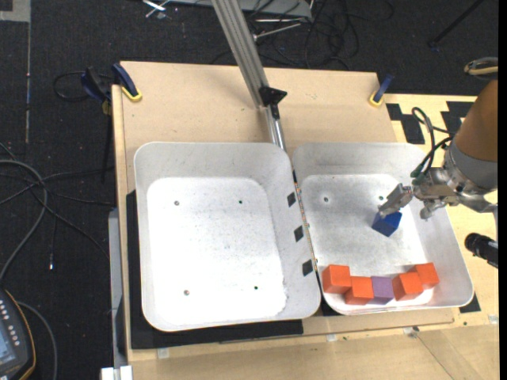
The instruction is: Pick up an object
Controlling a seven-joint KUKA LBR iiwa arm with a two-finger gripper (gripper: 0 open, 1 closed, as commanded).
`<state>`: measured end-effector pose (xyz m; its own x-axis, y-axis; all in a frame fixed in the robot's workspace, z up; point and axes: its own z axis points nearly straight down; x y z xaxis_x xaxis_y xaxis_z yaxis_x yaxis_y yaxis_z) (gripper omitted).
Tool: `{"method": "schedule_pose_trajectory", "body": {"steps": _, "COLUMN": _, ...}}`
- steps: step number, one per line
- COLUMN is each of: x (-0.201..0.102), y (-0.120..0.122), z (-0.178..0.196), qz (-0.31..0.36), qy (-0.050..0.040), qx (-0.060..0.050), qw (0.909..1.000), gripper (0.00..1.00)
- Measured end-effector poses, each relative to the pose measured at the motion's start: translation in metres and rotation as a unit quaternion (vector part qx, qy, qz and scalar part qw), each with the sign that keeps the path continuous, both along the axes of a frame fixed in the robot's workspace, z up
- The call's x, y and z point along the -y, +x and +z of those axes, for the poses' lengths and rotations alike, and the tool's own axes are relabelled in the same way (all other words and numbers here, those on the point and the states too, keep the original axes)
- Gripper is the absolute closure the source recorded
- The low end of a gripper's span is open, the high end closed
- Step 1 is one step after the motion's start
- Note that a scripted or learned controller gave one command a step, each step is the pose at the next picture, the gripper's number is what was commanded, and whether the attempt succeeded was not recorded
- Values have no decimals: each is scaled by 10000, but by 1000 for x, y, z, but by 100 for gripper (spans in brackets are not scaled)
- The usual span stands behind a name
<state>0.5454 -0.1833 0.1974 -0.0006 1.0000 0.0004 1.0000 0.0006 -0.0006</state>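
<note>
1 blue block [386, 224] pinched in gripper [394, 202], mid right bin [348, 172]

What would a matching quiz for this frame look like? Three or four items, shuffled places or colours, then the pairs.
Items:
1. blue block
2. purple block
3. left bin
4. gripper

Descriptions:
A. in the row of blocks along the right bin's near wall, orange blocks on both sides
B. white, to the left of the bin with the blocks
C. just above the blue block, at the end of the arm coming in from the right
D. alone mid-bin, apart from the row

Pairs: 1-D, 2-A, 3-B, 4-C
</note>
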Motion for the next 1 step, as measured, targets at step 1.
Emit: {"method": "schedule_pose_trajectory", "body": {"steps": 1, "x": 39, "y": -4, "z": -104, "qz": -14, "qy": -8, "qx": 8, "qw": 10000, "gripper": 0}}
